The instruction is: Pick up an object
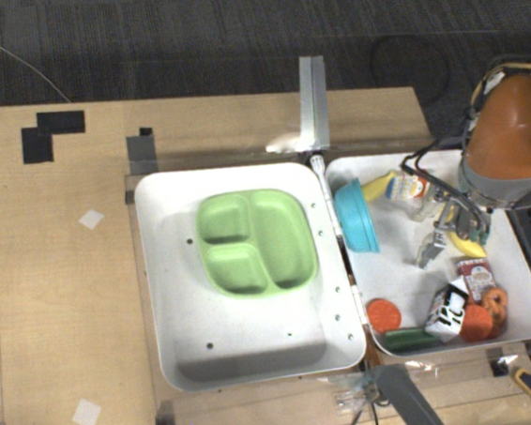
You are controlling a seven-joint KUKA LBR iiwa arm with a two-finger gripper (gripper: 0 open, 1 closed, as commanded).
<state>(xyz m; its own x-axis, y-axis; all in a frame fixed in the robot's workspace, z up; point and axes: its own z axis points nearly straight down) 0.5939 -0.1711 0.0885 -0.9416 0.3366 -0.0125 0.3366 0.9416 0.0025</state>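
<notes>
Currently the two-finger gripper (431,248) of the grey, orange-banded arm hangs low over the right-hand shallow white bin (528,269), its fingers slightly parted with nothing between them, so this reads as the approach step. Nearest candidates: the yellow banana-shaped toy (464,244) just beside the fingertips, and the round blue plastic bowl (356,216) tilted against the left wall. Next move calls for centring over one object, descending and closing.

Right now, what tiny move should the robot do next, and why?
Probably lower a little. The tool hangs over bare floor in the right bin, with nothing between its tips. A small shift toward the banana beside it, then down, looks like the nearest pick.
</notes>
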